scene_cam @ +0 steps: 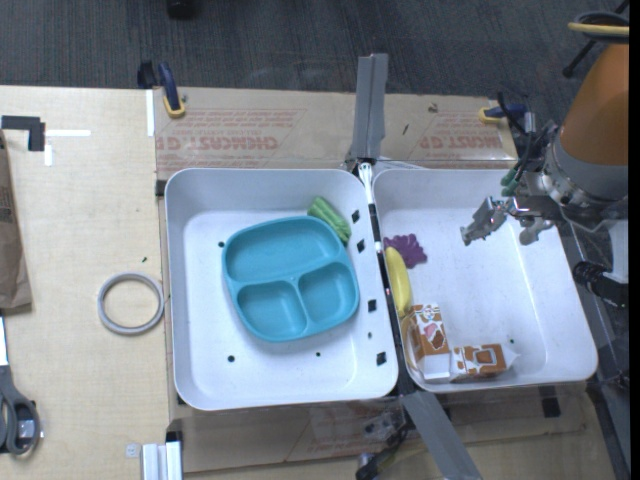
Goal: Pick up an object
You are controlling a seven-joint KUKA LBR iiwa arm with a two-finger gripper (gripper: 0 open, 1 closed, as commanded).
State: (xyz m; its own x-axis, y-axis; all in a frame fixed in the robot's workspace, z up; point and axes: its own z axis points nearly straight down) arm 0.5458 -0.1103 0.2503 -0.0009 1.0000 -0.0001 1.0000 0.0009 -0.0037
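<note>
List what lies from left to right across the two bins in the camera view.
Blue divided plate → green item → banana → carton → gripper.

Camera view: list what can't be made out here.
- Green object, left bin: partly under the blue divided plate, so its shape is unclear.
- Gripper, above the right bin: too small and blurred to judge its state.
- Carton: print too small to read.
- Purple item beside the banana: too small to identify.
- Scissors: cut off by the left edge.
</note>
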